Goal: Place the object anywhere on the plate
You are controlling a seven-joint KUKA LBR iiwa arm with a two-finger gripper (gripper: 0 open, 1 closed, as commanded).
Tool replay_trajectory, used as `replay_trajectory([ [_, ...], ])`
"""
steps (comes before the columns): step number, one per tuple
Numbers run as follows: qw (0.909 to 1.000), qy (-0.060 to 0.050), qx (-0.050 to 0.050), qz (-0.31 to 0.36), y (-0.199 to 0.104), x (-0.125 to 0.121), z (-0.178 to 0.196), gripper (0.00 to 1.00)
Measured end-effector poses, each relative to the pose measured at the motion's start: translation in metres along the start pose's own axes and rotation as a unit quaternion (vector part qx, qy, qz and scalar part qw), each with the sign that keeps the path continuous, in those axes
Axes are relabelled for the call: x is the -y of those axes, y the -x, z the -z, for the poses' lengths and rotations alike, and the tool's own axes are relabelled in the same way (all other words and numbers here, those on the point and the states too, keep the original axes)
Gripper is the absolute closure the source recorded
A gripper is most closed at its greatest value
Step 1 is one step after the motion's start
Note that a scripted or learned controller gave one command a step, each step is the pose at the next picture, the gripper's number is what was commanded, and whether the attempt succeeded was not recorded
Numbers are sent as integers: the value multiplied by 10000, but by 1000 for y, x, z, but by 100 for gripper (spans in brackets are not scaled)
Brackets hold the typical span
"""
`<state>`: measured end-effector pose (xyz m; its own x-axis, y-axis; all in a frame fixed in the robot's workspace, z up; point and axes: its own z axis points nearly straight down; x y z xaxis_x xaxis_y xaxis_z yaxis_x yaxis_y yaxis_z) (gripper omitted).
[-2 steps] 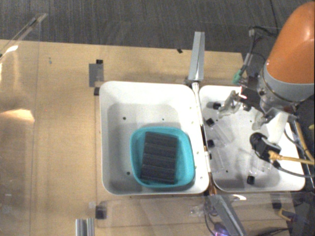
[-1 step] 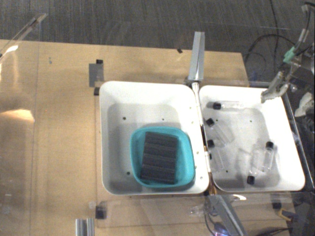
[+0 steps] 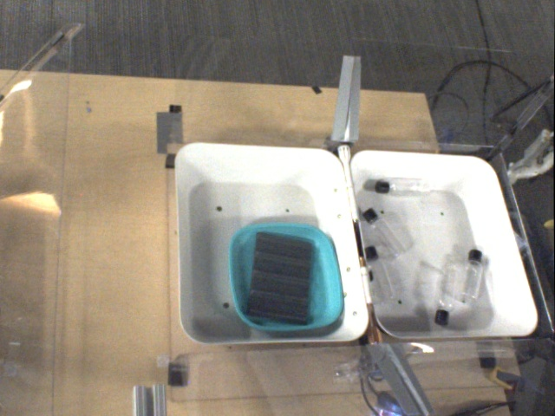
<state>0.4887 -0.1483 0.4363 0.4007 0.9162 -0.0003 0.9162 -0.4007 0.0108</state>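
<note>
A turquoise plate (image 3: 327, 271) lies in the left white bin (image 3: 204, 232), toward its front right. A dark grey ribbed block (image 3: 280, 278) rests on the plate, covering most of its middle. In the right white bin (image 3: 512, 232) lie several clear plastic vials with black caps: one near the back (image 3: 401, 185), one at the left (image 3: 388, 232), and two at the front right (image 3: 460, 282).
A grey metal post (image 3: 347, 102) stands behind the seam between the two bins. Cables (image 3: 486, 85) run along the floor at the back right. Small brackets (image 3: 170, 128) sit on the wooden bench left of the bins.
</note>
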Motion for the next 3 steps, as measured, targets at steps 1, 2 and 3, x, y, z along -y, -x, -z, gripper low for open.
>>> replay_trajectory([
  [1,10000,46,1,49,-2,-2,12,100],
  [2,9998,-37,-5,189,-12,-36,-149,100],
  [3,9982,-41,-11,601,-93,15,-217,100],
])
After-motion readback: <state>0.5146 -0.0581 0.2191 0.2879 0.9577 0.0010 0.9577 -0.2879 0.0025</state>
